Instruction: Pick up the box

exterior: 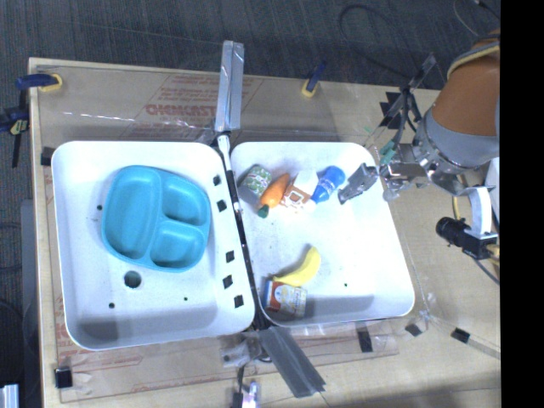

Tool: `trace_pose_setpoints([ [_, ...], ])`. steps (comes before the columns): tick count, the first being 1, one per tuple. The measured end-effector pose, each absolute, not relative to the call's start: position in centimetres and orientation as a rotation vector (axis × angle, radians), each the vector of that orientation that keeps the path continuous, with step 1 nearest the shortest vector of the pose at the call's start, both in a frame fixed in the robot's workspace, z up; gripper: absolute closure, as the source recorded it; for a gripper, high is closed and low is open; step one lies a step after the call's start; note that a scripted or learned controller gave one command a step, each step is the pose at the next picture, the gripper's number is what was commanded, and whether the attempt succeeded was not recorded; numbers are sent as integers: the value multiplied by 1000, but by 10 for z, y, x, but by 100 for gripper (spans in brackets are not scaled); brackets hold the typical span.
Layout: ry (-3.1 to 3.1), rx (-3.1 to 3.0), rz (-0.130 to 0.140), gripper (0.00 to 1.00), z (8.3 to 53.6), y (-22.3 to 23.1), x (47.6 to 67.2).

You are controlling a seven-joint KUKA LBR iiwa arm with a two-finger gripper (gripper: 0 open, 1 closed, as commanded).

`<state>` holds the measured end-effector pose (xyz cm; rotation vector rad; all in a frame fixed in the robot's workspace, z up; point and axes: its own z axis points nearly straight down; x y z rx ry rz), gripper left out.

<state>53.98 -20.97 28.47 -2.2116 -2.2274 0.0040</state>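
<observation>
White plastic marks out your two bins; the left bin [76, 313] holds a blue divided plate [155, 218] and plays no part in this task. In the right bin [374, 287], along the far side, you have a small can [254, 179], then an orange carrot [274, 191], then the box [294, 199], a little white carton with red print lying touching the carrot's right flank, then a blue bottle [328, 182] just beside it. Nearer the front lie a banana [301, 267] and a tin [286, 298].

By my reading nothing of the pick is done: the box rests on the bin floor, untouched. Approach, grasp and lift all remain.

The gripper [357, 184] hangs over the bin's far right part, just right of the bottle, pointing leftward and down from the wrist at the right edge. Nothing sits between its fingers, but whether they stand apart or together you cannot tell.
</observation>
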Motion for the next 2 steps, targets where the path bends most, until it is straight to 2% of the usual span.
trace_pose_setpoints([
  [1, -2319, -2115, 6, 0, 159, -143, 574],
  [2, -2033, -2389, 5, 0, 91, -169, 552],
])
